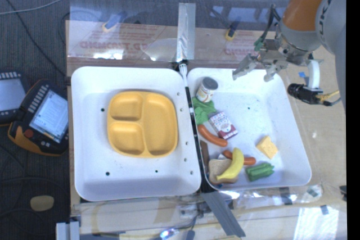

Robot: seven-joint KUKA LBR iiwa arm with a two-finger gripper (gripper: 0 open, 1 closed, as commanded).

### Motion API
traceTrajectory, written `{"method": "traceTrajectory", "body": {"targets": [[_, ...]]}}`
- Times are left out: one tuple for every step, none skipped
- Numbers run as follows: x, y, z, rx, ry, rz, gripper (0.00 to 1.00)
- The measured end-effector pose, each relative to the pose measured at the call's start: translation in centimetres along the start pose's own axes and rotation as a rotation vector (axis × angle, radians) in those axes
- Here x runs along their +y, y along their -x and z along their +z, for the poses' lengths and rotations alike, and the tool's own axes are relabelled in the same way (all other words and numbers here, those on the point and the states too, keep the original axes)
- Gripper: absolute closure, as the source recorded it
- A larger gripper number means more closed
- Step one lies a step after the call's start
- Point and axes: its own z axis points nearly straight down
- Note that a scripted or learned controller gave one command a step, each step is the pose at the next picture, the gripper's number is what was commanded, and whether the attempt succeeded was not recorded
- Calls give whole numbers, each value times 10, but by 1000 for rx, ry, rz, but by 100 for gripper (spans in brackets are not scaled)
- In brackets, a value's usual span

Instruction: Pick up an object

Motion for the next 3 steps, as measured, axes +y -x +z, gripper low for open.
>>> {"method": "traceTrajectory", "body": {"targets": [[-10,0,22,-2,0,34,0],[-68,-31,107,0,-1,142,0],[-116,-40,122,-2,45,175,0]]}}
